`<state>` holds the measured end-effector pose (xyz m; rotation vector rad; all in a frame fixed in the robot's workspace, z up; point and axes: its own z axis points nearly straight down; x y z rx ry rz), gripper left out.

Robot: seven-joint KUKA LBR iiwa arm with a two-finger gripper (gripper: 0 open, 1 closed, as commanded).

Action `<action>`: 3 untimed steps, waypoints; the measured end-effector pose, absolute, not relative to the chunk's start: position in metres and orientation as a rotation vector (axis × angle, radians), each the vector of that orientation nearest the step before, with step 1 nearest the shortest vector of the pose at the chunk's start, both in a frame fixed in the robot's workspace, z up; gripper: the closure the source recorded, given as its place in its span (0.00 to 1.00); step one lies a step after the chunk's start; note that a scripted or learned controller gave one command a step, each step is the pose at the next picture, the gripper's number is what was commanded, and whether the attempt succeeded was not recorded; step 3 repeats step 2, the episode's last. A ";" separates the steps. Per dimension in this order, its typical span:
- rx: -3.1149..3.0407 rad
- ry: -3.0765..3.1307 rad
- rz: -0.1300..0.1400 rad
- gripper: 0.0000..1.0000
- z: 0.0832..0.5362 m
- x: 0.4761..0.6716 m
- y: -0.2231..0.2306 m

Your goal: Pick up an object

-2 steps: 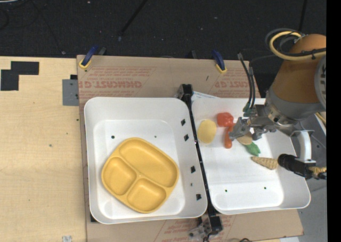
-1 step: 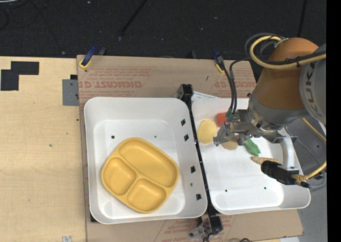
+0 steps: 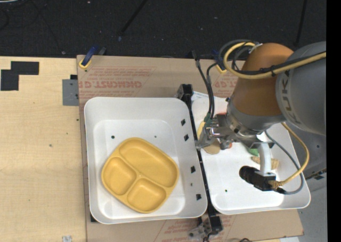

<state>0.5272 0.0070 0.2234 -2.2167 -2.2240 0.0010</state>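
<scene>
My gripper (image 3: 214, 137) hangs low over the left side of the right bin (image 3: 234, 198), close to the wall between the bins. Just below it a small tan object (image 3: 212, 150) lies on the bin floor, partly covered by the gripper; whether they touch is unclear. A small green object (image 3: 254, 151) peeks out from under the arm further right. The arm's wide orange and grey body hides much of the right bin's far half.
The left bin (image 3: 101, 113) holds a yellow divided plate (image 3: 139, 174) with three compartments in its near half. Both bins rest on brown cardboard (image 3: 133, 78) on the wooden bench. Cables run from the wrist across the right bin.
</scene>
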 end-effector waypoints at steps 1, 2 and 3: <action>-2.218 -2.225 -0.001 1.00 0.234 0.512 0.055; -2.217 -2.225 0.001 1.00 0.238 0.499 0.106; -2.217 -2.225 0.001 1.00 0.238 0.499 0.106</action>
